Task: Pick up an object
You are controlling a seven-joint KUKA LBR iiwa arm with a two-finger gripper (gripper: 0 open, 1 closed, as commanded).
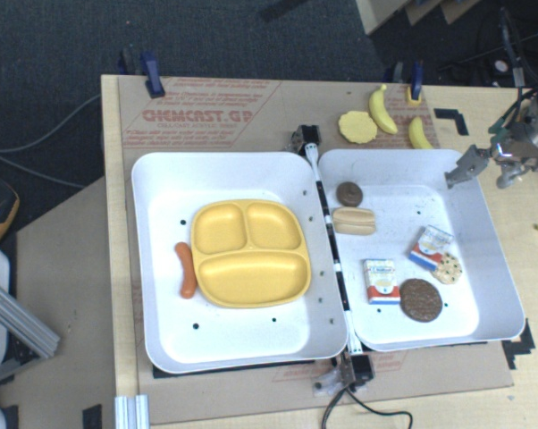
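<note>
One gripper (485,166), fingers spread, empty above right bin (483,239).

Dark carpet floor (63,25) surrounds the tan bench (126,239), with cables (37,146) trailing at left.

Two bins sat side by side on the bench: the left bin (153,239) held a divided plate (249,251) at its centre, with a toy sausage (187,269) just left of the plate. In the right bin (492,266), a small round cookie (348,193) lay above a hot dog bun (354,221) near the left wall, while two packets (381,282) (432,247) and a large round cookie (421,299) lay lower right. Above the right bin, on the bench (206,114), lay a flat round piece (357,127) and two bananas (383,111) (419,133); the gripper (488,161) hung at the right bin's upper right corner.
</note>
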